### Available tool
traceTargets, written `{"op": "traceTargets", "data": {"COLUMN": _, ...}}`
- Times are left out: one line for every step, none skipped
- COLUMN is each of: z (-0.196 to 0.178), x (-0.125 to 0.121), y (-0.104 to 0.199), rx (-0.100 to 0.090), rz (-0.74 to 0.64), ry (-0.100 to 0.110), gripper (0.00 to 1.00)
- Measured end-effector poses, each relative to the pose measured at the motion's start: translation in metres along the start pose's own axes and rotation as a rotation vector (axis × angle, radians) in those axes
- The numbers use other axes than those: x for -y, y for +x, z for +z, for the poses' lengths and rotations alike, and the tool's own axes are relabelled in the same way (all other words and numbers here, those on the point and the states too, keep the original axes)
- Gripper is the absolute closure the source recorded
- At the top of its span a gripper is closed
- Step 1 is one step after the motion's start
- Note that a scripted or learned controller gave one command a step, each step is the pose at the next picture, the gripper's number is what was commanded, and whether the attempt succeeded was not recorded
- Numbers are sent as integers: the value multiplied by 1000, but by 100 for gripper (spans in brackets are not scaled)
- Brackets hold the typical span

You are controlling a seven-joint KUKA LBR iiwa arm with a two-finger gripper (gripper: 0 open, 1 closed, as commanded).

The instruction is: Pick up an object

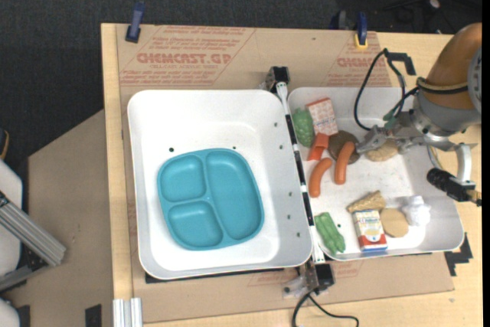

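At the near edge of the right bin, a small red and white carton lies beside a round tan cookie, with a crumpled white wrapper just beyond the cookie and a tan wedge of bread just above the carton. A green pickle rests along that bin's left wall, near its front corner. Farther in, two orange sausages lie side by side near the middle of the bin, the second sausage angled up toward a dark brown lump. Beyond them, against the bin's left wall, sits a green pouch, touching a pink and white packet at the far end. The jaws sit low over the middle of the right bin, right beside a pale tan piece; whether they are clenched or released cannot be told. Left of that bin, the left bin holds a teal divided plate. Both bins rest on the counter, covered with printed brown cardboard.
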State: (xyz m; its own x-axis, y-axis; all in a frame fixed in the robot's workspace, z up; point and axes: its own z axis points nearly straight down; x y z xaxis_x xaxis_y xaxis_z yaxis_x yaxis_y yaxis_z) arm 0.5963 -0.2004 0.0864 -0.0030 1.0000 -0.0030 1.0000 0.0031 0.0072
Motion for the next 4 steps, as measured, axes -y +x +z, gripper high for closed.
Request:
{"op": "traceTargets", "data": {"z": 0, "x": -51, "y": 28, "rx": -2, "rz": -2, "ry": 1, "gripper": 0}}
{"op": "traceTargets", "data": {"z": -10, "x": -50, "y": 27, "rx": 0, "rz": 1, "ry": 1, "gripper": 100}}
{"op": "traceTargets", "data": {"z": -68, "x": 9, "y": 39, "rx": -5, "rz": 5, "ry": 10, "gripper": 100}}
{"op": "traceTargets", "data": {"z": -25, "x": 52, "y": -8, "rx": -4, "rz": 9, "ry": 14, "gripper": 100}}
